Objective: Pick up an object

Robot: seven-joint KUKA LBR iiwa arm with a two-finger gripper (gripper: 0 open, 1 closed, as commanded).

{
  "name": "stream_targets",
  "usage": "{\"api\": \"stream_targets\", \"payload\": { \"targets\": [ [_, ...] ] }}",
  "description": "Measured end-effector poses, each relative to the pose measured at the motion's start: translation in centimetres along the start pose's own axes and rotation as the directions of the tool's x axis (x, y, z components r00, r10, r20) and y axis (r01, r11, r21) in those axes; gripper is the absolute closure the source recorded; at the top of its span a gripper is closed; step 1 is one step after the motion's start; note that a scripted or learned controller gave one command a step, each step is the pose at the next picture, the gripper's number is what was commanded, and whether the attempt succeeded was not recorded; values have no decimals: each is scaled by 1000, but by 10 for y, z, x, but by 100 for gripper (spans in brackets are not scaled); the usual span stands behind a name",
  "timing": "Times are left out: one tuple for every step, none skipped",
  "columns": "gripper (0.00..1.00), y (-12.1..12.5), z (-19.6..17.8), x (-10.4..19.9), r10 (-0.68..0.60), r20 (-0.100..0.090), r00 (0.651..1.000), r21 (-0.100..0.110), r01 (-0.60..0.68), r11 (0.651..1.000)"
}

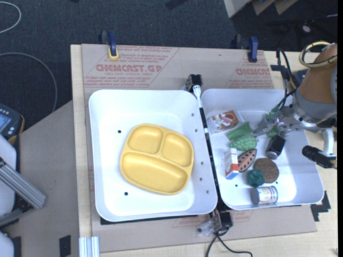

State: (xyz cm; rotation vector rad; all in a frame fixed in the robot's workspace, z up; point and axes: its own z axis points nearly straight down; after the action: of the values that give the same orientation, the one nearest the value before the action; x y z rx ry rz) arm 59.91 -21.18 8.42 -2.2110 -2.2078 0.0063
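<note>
A smooth yellow plastic tray with three rounded compartments lies mid-floor in the left bin, with bare white floor on every side. The right bin is crowded: a snack packet near its far left corner, a bumpy green toy, a small carton, a brown disc and a can at the near edge. The gripper hangs over the bin's far right part, beside a black cylinder; whether its fingers are open or closed cannot be told.

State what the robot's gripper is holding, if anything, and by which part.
It cannot be told: the gripper sits low among the right white bin's small items, its tips unclear.
</note>
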Motion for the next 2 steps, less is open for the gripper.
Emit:
{"api": "stream_targets", "payload": {
  "targets": [
    [0, -77, -48, 31, 1, 6, 1000, -10, -1, 1000],
    [0, -74, -46, 30, -1, 8, 1000, -14, 1, 1000]
  ]
}}
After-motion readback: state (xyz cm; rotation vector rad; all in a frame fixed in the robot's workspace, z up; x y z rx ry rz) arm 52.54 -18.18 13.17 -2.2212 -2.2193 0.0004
